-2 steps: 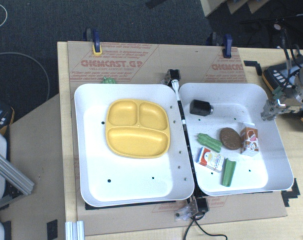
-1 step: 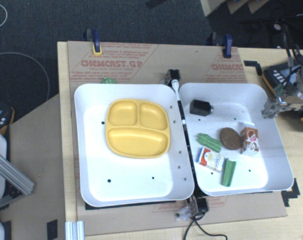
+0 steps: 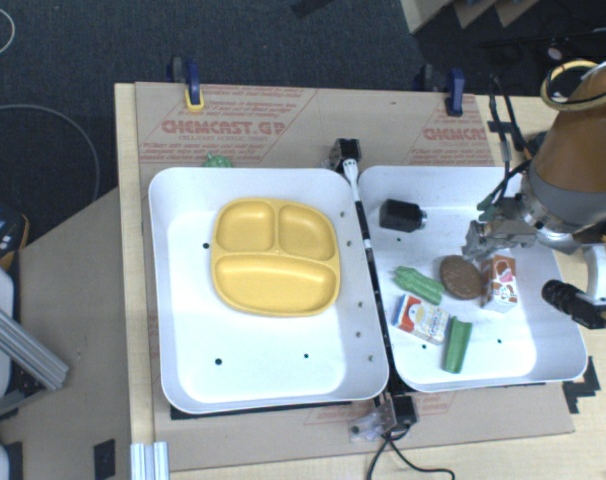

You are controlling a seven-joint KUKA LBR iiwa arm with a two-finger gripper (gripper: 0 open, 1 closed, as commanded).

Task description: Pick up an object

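My gripper hangs low in the right bin, at its right side, just above a brown round object and a small red-and-white carton. Nothing shows between the fingers. Also in that bin lie a black block, a green pod-like piece, a white packet with red print and a green stick.
The left bin holds a yellow divided plate. A black divider rail runs between the bins. Blue clamps hold the cardboard base at the back. The arm's orange band is over the right bin's far right edge.
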